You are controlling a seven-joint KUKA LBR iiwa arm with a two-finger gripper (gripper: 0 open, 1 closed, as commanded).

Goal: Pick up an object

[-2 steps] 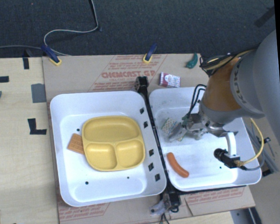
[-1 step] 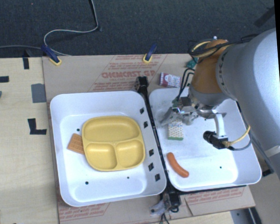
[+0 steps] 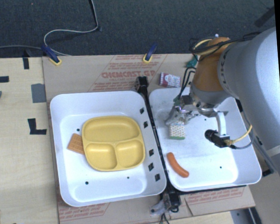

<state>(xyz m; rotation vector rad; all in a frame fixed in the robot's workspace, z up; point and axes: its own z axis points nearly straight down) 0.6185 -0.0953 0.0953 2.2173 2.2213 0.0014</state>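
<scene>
Left bin [image 3: 63,115] (yellow tray [image 3: 114,141] inside)

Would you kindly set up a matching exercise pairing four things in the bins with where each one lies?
Things:
1. yellow divided plate
2. orange sausage
3. green-and-white block
4. brown cracker

Places:
A. right bin, near its front
B. left bin, tucked under the plate's left edge
C. middle of the left bin
D. right bin, just below the gripper

Pairs: 1-C, 2-A, 3-D, 4-B

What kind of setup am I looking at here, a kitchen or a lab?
Most likely a robot lab bench: two shallow white bins on taped-down cardboard, toy-like items such as a yellow divided plastic plate, and loose cables.
</scene>
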